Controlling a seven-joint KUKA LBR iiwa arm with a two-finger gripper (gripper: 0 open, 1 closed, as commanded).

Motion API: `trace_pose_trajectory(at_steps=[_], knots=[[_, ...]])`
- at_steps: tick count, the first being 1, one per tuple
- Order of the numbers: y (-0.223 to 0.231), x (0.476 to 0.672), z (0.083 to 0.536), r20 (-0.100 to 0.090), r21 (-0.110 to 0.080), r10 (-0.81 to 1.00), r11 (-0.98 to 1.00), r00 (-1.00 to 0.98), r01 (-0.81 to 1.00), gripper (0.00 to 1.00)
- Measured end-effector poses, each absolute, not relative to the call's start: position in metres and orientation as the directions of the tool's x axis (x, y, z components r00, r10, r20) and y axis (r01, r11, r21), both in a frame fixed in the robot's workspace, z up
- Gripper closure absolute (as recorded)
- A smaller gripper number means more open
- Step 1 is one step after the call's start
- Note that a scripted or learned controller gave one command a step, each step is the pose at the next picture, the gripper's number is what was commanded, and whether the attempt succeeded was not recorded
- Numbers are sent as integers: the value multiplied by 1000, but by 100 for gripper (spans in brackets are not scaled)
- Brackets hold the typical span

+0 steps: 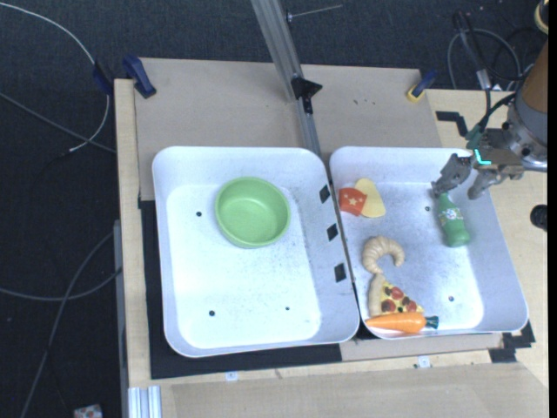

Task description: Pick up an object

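The right bin (487, 316) holds a green bottle (452, 222) lying near its far right side, a red and yellow toy (360, 199), a tan croissant (384, 252), a pizza slice (391, 298) and an orange carrot (398, 323) at the front rim. A green bowl (252, 211) sits in the left bin (244, 320). My gripper (466, 179) hangs open just above the bottle's top end, one finger on each side of its cap, without touching the bottle.
A metal pole (278, 42) slants across the bench towards the gap between the bins. Blue clamps (139, 77) sit at the bench's back corners. Cables (474, 55) run behind the arm at the right.
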State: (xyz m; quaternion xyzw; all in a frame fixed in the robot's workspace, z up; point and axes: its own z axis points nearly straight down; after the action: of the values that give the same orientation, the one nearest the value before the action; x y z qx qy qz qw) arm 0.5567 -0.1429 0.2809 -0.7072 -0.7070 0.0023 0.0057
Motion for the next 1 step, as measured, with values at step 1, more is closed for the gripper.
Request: trace_pose_trajectory(at_steps=[1], knots=[[-143, 558, 284, 4, -5, 1000, 0, 0, 1000, 0]])
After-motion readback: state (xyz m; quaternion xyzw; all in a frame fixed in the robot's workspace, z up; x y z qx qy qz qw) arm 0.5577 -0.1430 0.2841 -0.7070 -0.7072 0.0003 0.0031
